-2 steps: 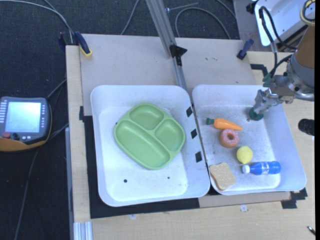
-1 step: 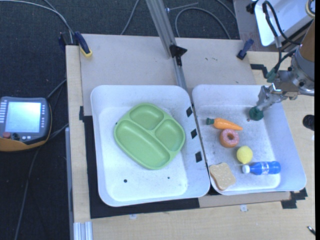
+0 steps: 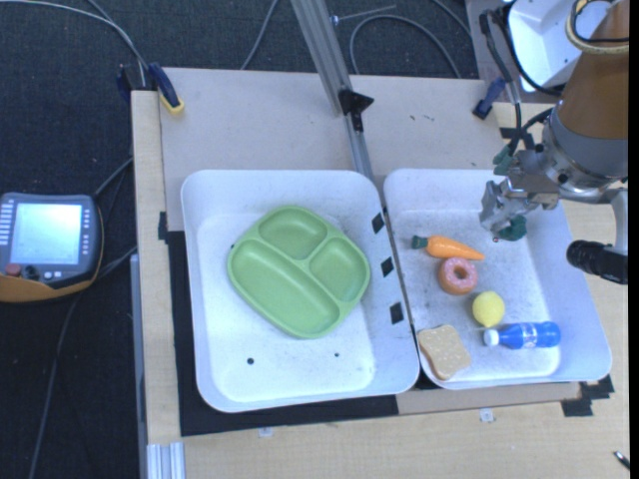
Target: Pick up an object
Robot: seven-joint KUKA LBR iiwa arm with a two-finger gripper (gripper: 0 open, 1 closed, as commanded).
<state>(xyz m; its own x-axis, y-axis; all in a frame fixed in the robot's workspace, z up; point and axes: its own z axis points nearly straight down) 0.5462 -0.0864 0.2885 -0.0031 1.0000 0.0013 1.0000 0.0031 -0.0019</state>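
Inspection of the bench: 2 white bins sit side by side. The left bin (image 3: 215, 367) holds 1 green divided plate (image 3: 298, 269), lying flat near the bin's centre. The right bin (image 3: 574, 352) holds the loose objects: 1 carrot (image 3: 451, 248) toward the far left part, 1 pink doughnut (image 3: 458, 275) just near of the carrot, 1 yellow lemon (image 3: 488, 308) near of that, 1 blue bottle (image 3: 523, 336) lying on its side just right of the lemon, and 1 slice of bread (image 3: 444, 351) at the near left corner.

The gripper (image 3: 502, 224) hangs over the far part of the right bin, right of the carrot and apart from it. A small dark green item (image 3: 514, 231) shows at its tip; whether this is an object in the bin or part of the tool cannot be told. Whether the tool is spread, closed or gripping anything also cannot be told from this slant.

Task status: no object is seen lifted. All 5 identifiable objects rest on the bin floor. The pick is judged not yet done; descent, grasp and lift remain, with the carrot the nearest clear candidate.
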